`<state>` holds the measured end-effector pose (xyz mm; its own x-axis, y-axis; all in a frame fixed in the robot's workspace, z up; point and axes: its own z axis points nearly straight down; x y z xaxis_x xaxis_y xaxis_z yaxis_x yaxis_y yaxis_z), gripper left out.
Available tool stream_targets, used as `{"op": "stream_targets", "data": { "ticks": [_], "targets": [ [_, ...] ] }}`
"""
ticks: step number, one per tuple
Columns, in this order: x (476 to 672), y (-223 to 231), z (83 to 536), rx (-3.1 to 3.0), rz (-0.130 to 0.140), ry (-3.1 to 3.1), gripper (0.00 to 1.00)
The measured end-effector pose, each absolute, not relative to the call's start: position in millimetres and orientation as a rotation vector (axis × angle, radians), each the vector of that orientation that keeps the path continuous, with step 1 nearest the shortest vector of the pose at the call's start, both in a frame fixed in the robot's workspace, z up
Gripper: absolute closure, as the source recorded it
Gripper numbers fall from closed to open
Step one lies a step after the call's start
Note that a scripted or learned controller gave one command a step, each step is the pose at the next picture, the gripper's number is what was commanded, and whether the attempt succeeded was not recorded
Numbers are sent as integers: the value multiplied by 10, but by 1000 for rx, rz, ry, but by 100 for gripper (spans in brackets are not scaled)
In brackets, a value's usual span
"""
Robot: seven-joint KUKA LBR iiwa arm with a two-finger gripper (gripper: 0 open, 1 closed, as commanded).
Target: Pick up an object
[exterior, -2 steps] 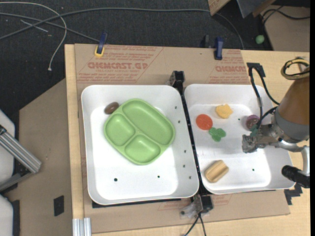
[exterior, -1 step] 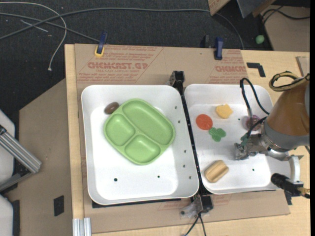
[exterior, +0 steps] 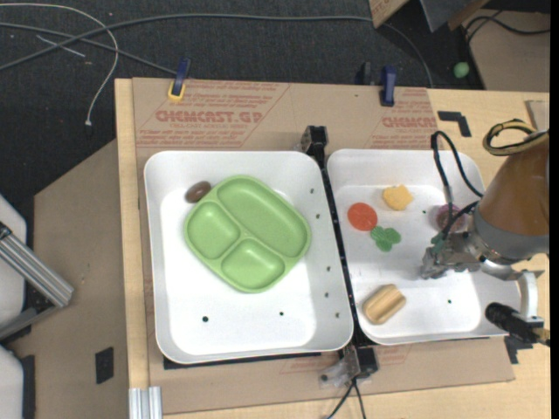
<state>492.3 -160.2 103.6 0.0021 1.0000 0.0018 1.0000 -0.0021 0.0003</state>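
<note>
Right now, from the camera view, my pincer (exterior: 434,260) hangs low over the right bin (exterior: 454,321) near its right edge, and I cannot tell whether it is clenched or released. The nearest candidates, the green piece (exterior: 385,237), red disc (exterior: 362,216) and tan bread-like piece (exterior: 383,304), lie well apart to its left. Coming straight down here, I judge I could grab bare bin floor, or nudge something aside.
</note>
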Motion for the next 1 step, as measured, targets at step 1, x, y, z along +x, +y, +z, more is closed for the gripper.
{"op": "stream_targets", "data": {
  "ticks": [1],
  "targets": [
    [4884, -1686, 1619, -2226, -4, -2224, 100]
  ]
}}
